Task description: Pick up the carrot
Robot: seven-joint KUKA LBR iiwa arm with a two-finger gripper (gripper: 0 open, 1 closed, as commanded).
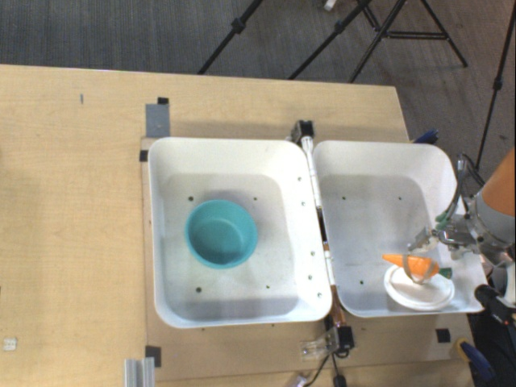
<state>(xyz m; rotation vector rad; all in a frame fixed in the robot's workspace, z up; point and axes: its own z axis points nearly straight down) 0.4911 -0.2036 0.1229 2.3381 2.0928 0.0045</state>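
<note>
The carrot (411, 263) lies in the right bin (379, 176), near that bin's front right corner, resting partly on the rim of a small white plate (418, 290) with its tip pointing toward the bin's middle. The end effector (430, 252) sits right over the carrot's thick end, reaching in from the bin's right wall. Whether its tips are spread or pinching the carrot I cannot tell; the metal parts blur together there.

To do this step well, the grip probably wants to straddle the thick end across its width, not along its length, since the tapered body would likely slip out toward the tip. Coming down low enough to get around the carrot, yet not pressing on the plate, seems the fine point: a nudged plate could tip or slide. A straight, slow lift would show whether the hold is good. The teal bowl (222, 232) in the left bin (161, 184) is well apart and no concern.
</note>
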